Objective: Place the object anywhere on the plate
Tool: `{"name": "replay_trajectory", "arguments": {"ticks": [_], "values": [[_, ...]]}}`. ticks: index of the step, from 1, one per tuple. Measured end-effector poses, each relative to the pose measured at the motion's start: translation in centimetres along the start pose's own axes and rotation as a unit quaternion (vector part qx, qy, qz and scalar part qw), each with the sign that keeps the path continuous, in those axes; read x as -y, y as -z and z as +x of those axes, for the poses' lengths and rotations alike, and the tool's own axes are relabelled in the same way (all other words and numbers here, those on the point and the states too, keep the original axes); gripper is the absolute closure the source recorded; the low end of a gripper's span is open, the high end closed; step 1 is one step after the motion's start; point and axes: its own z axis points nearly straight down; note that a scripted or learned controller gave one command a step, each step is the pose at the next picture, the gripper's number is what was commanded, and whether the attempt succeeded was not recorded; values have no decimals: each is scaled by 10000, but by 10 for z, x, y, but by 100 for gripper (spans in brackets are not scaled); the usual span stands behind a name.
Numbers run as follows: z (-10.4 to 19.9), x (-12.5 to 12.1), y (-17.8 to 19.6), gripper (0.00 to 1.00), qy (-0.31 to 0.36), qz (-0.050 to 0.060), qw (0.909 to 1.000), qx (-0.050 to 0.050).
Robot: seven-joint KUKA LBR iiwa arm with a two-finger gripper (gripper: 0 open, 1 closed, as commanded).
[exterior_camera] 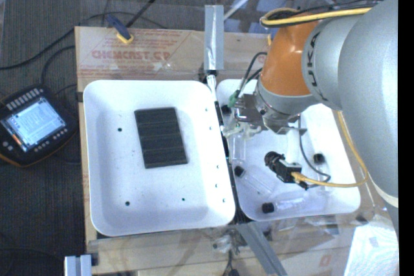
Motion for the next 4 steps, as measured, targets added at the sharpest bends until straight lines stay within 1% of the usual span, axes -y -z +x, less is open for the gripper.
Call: {"name": "replay_trajectory", "arguments": {"ticks": [1, 2, 3, 4], "values": [[66, 18, 29, 100, 816, -11, 9967, 4], [113, 3, 62, 100, 1343, -12, 9909, 3], [179, -30, 136, 100, 3121, -18, 9500, 15], [212, -8, 200, 100, 4489, -27, 8936, 16]]}}
